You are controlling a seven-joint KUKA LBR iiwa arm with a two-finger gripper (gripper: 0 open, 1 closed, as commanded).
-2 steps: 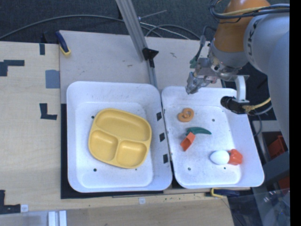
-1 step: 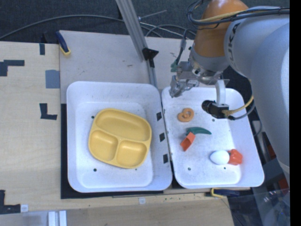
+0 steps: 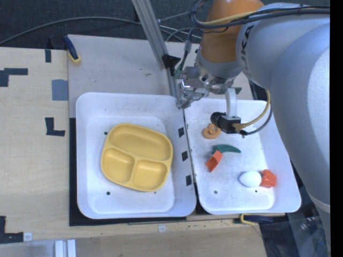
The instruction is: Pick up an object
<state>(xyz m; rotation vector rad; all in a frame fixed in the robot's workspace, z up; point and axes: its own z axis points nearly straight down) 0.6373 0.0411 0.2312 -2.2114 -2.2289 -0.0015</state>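
Camera view from above the bench takes in two shallow white bins side by side. Lying in the left bin [image 3: 86, 143] is a yellow divided plate [image 3: 137, 156], three compartments facing up, set a little askew. The right bin [image 3: 284, 191] holds the small things: a tan, ring-like piece [image 3: 209, 131] near its upper left, a dark green curved piece [image 3: 227, 149] just below that, an orange-red wedge [image 3: 214, 160] touching the green piece's lower left end, and farther toward the near right corner a white egg [image 3: 250, 179] with an orange-red block [image 3: 268, 178] pressed against its right side.

Reaching in from the right, the grey arm [image 3: 295, 58] with its orange band [image 3: 230, 25] hangs over the top edge of the right bin. Its gripper [image 3: 183, 101] sits low at the seam between the two bins, near their far rims. How wide it stands cannot be made out (the metal parts blur together there), and nothing is seen held in it.

All the small objects lie to the gripper's right and nearer the camera; closest is the tan ring, apart from it, while the egg and block are well apart. A black fitting [image 3: 224, 122] on a cable hangs just beside the tan ring.
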